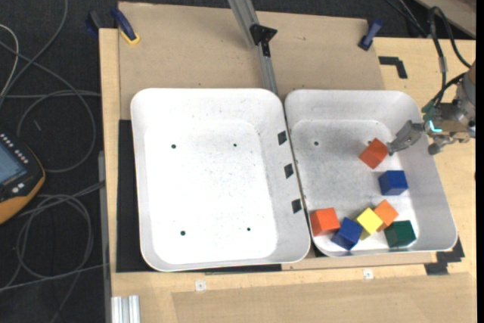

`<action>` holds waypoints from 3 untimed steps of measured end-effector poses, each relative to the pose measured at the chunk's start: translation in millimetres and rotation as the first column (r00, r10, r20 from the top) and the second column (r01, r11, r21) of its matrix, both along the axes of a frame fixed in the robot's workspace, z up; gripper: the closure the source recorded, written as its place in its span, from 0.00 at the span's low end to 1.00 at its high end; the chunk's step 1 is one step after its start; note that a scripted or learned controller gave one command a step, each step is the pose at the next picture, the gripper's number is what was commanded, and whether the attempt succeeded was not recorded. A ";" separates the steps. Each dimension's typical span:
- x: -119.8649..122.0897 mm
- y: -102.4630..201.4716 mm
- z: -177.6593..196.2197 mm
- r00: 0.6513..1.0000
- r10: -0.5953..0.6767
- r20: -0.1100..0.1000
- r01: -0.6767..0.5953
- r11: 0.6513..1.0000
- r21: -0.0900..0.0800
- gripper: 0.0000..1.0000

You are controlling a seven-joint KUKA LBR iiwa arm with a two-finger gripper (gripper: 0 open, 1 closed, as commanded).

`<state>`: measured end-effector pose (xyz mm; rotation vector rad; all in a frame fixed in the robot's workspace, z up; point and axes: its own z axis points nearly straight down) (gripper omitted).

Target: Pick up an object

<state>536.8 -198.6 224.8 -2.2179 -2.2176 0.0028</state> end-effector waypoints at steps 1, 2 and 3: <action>1.0 0.1 2.3 1.000 0.001 0.005 -0.001 1.000 -0.001 0.00; -9.0 2.4 -46.9 1.000 0.000 -0.001 0.000 1.000 0.000 0.00; -12.2 -3.1 -91.6 1.000 -0.001 -0.001 0.001 1.000 0.000 0.00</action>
